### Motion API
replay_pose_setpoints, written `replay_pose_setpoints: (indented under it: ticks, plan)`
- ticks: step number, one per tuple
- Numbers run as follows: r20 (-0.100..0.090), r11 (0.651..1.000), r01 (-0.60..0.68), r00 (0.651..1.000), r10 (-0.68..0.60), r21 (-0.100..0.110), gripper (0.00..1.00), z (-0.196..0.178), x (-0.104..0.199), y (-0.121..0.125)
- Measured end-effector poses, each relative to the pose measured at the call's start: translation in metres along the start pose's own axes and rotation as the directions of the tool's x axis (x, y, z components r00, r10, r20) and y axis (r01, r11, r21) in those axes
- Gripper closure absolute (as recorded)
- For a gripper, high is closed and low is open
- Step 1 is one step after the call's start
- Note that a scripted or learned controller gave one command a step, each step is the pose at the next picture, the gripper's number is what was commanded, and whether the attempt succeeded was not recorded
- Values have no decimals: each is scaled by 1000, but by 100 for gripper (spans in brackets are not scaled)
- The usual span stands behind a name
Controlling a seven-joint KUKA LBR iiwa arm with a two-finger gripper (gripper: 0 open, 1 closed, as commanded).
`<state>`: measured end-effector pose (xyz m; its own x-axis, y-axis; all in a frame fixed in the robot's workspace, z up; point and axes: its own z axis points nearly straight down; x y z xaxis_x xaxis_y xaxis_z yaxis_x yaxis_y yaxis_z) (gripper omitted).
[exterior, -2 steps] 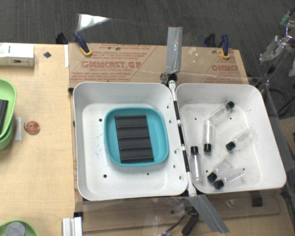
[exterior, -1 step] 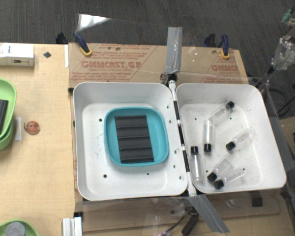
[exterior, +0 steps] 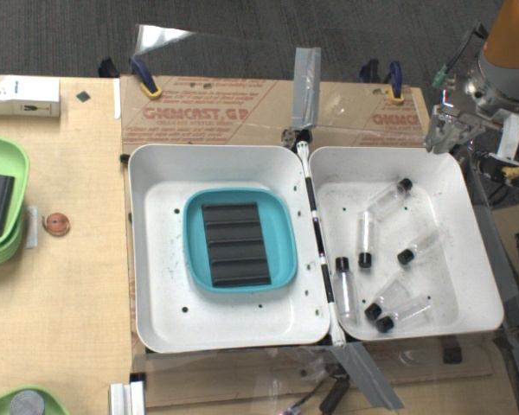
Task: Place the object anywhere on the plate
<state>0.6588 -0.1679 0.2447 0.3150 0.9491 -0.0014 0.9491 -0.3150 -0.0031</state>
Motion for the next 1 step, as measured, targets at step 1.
replay_pose_setpoints:
  ticks: [1]
  plan:
    - [0, 995, 95, 995, -95, 0, 100, 58, 56, -41]
